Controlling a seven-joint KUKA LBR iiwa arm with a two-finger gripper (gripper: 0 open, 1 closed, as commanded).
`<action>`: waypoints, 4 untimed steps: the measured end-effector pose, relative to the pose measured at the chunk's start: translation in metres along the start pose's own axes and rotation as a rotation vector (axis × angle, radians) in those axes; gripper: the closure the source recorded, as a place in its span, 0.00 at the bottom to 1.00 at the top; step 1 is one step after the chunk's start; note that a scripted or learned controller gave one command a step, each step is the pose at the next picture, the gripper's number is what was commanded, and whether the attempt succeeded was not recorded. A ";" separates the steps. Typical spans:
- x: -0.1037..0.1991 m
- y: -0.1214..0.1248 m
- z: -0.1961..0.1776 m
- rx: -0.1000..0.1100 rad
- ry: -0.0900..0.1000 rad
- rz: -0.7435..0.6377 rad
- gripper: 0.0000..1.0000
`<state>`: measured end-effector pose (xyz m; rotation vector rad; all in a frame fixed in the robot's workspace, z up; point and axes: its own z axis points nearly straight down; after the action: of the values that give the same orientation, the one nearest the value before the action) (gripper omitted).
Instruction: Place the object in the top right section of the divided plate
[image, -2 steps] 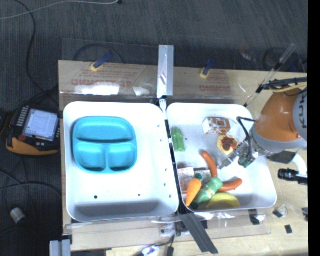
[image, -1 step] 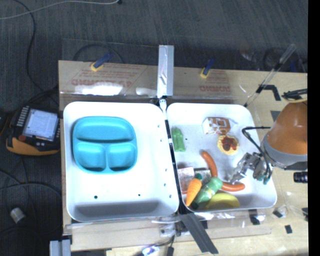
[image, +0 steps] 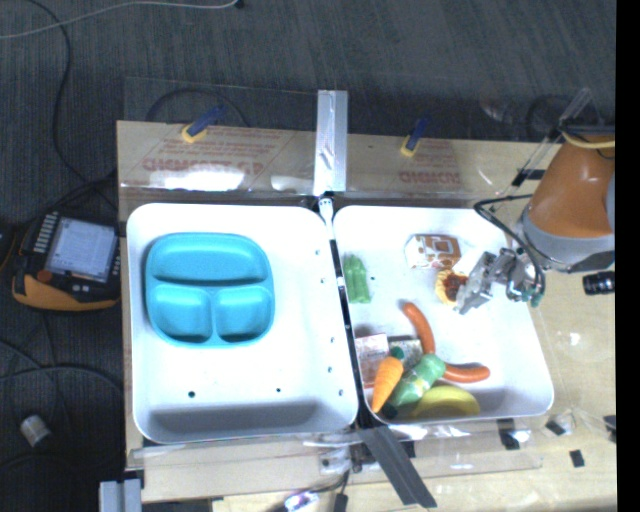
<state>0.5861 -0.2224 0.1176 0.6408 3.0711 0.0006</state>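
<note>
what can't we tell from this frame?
- Tool: small and blurred in the camera view, over the right bin; its state and any contact with the round toy are unclear.
- Pile at the bin's near edge: carrot and banana overlap the items beneath.
- Blue plate: nothing readable in its sections.

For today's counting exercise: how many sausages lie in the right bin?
2. One sausage lies slanted mid-bin; the other sausage lies flat near the front, above the banana. The pile could hide more.
</note>
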 end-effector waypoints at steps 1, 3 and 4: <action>0.090 0.008 0.024 0.000 -0.014 -0.029 1.00; 0.099 -0.026 0.018 -0.003 0.004 -0.414 1.00; 0.037 -0.016 0.026 0.000 -0.002 -0.685 1.00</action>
<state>0.5460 -0.2226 0.0917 -0.4270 3.1063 -0.0030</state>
